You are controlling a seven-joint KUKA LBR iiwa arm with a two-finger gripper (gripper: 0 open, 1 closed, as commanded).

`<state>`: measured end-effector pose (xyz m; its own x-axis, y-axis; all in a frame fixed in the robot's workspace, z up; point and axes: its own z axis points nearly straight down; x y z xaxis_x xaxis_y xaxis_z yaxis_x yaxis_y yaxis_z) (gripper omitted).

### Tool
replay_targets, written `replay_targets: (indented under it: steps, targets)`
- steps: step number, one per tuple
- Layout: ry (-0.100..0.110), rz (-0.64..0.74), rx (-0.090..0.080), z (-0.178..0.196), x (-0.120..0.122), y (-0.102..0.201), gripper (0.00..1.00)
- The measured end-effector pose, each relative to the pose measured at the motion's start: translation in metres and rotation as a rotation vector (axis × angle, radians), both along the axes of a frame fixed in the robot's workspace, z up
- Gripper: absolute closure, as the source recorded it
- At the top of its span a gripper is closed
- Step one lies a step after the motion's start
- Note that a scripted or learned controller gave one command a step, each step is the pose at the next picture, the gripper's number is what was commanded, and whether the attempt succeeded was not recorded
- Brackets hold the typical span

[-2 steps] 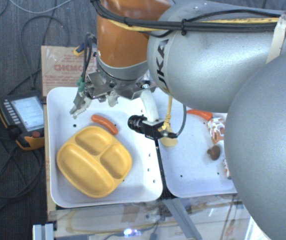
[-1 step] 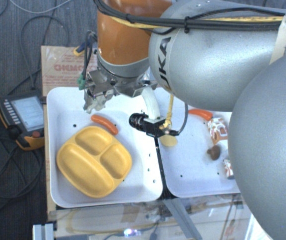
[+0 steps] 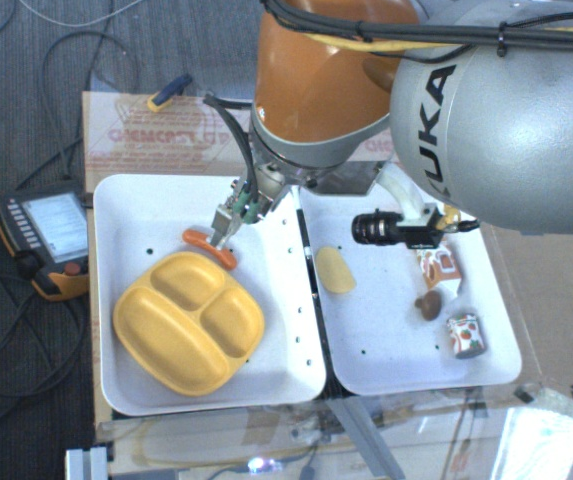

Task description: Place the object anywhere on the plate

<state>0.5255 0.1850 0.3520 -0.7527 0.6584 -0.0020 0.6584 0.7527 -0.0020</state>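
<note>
— Where was the orange piece (image 3: 206, 244) seen?

— In the left bin (image 3: 146, 193), laid flat on the white floor just beyond the far rim of the plate (image 3: 188, 320). Its right end was found closest to that rim; whether the two touched could not be made out. It had not been placed on the plate.

— And the gripper (image 3: 222, 232)?

— It was seen lowered at a slant into the left bin from the far right, its tip right at the middle of the orange piece. Whether it was open or closed could not be told, since the tip was small and seen against the piece itself. No hold could be confirmed.

— How was the plate set?

— It was yellow, rounded at the corners and divided into three compartments. It was set in the near half of the left bin, turned at an angle to the walls.

— What was noted in the right bin (image 3: 496, 368)?

— A pale oval (image 3: 334, 270) was noted near its left wall. Well to the right of that, a brown lump (image 3: 428, 306) was seen with a small packet (image 3: 438, 266) just beyond it and a little can (image 3: 465, 335) nearer and to the right.

— And around the bins?

— A cardboard sheet (image 3: 156, 138) was laid on the worktop beyond the left bin, with a blue and yellow clip (image 3: 169, 90) at its far edge. A pendant (image 3: 46, 230) with a lit screen was seen to the left, among cables.
</note>
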Motion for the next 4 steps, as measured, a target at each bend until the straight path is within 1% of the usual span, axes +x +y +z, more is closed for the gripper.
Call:
replay_targets:
  steps: [1, 2, 3, 4]
  targets:
    - [0.004, 0.082, 0.002, -0.118, -0.039, -0.038, 1.00]
    - [0.004, 0.020, 0.002, -0.109, -0.042, -0.002, 1.00]
    - [0.004, 0.198, 0.002, -0.148, -0.025, -0.046, 1.00]
    - [0.002, 0.221, 0.003, -0.128, -0.042, -0.002, 1.00]
